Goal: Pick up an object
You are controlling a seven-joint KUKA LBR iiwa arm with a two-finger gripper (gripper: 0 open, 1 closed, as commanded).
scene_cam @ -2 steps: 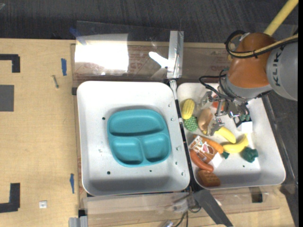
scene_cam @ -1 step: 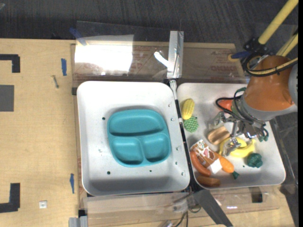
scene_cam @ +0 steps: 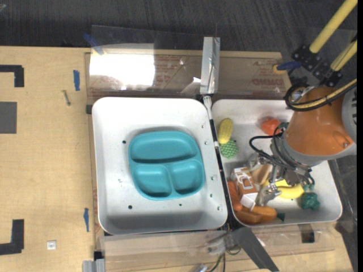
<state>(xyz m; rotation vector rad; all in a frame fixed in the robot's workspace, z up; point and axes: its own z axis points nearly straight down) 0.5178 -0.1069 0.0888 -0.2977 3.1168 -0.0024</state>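
Gripper (scene_cam: pixel 271 190) low in the lower-right bin (scene_cam: pixel 334 208), down among piled toy food near a banana (scene_cam: pixel 292 192) and carrot (scene_cam: pixel 258 212), apparently seeking a pick; jaw state cannot be told.

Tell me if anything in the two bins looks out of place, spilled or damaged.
Nothing looks spilled or broken. The left bin holds a teal divided tray, sitting slightly askew. The right bin is a loose jumble of toy food, including a corn cob and a banana, with the gripper low among them.
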